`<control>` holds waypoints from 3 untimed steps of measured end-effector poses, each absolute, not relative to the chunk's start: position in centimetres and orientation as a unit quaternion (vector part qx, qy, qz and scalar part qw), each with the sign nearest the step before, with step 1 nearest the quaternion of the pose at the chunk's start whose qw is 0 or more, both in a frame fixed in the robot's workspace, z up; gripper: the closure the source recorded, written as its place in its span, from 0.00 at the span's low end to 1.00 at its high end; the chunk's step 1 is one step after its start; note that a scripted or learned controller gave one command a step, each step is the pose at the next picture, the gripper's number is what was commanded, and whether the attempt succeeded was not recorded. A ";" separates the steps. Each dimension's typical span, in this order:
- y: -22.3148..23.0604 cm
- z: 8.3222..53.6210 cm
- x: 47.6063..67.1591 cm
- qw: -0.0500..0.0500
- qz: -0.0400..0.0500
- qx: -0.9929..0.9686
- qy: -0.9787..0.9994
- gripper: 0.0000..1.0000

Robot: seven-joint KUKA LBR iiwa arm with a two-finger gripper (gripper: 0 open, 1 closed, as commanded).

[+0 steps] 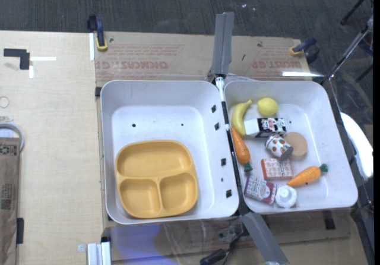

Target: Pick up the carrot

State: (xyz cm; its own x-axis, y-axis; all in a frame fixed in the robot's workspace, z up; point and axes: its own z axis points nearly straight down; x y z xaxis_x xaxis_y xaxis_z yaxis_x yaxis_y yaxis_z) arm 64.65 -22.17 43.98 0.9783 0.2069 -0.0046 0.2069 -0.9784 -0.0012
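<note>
There were two carrots in the right bin. One carrot lay along the bin's left wall, just below a banana. Its long side ran up and down the wall, with its thin tip toward the banana and its green top toward the near edge. The other carrot lay near the right wall, tilted, with its green top up to the right and its tip down to the left, near a white bottle cap. A lemon and a black-and-white carton lay close by. A yellow plate with three parts sat in the left bin. Red letters on the cardboard behind were upside down, and I couldn't read them.
</note>
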 end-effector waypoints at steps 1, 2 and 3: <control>-19.8 44.0 65.1 0.001 0.003 -0.994 -0.107 0.00; -20.4 44.0 65.2 0.000 0.002 -0.995 -0.103 0.00; -22.2 44.0 64.9 0.000 0.002 -0.995 -0.100 0.00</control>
